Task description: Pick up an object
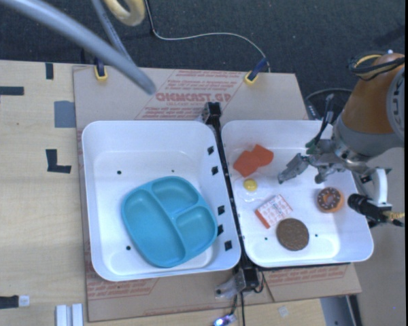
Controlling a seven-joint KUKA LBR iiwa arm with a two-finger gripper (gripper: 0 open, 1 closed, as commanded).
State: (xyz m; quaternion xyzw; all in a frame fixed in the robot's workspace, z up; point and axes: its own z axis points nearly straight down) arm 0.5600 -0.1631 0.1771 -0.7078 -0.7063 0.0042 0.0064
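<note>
The right bin holds an orange block, a small yellow piece, a red and white packet, a round brown disc and a small frosted donut. My gripper hangs over the bin's middle right, between the orange block and the donut. It is open, and nothing lies between its fingers. One finger points left toward the yellow piece. The donut lies just right of the gripper and below it.
A blue divided plate lies in the left bin. A black divider runs between the bins. The arm's orange band stands over the right bin's far right rim. A grey hose crosses the upper left.
</note>
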